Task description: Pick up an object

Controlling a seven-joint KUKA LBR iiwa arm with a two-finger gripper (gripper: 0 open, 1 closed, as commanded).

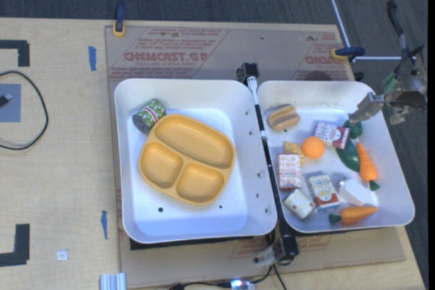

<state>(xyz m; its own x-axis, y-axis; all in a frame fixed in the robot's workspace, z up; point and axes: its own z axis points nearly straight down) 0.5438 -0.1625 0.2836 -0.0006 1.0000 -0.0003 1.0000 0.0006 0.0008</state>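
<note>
We list two white bins side by side on the counter [61, 166], over a brown sheet printed with red lettering.

Left bin [129, 146]: a yellow three-section tray [185, 158], lying at a slant across the middle; a small green patterned can [149, 115] on its side, touching the tray's upper left corner.

Right bin [401, 207], contents from top to bottom:
- a toy hot dog [283, 117] near the upper left corner;
- a small red-and-white carton [331, 134] to its right;
- an orange ball [313, 147] just beside that carton, with a small tan piece [293, 148] at its left;
- a dark green vegetable [350, 155] and a carrot [367, 163] along the right side, the carrot partly over the green one;
- a red-and-white box [289, 170] against the left wall;
- a small carton [321, 188] with a red top, near the middle;
- a white cup-like container [298, 203] below the box;
- a white block [356, 193] toward the lower right;
- a second carrot [353, 214] lying flat by the bottom rim.

The gripper [358, 112] reaches in from the right and hangs over the upper right part of the right bin, above the green vegetable and close to the red-and-white carton. We see nothing between its fingers, and we cannot tell whether they are apart or together.
</note>
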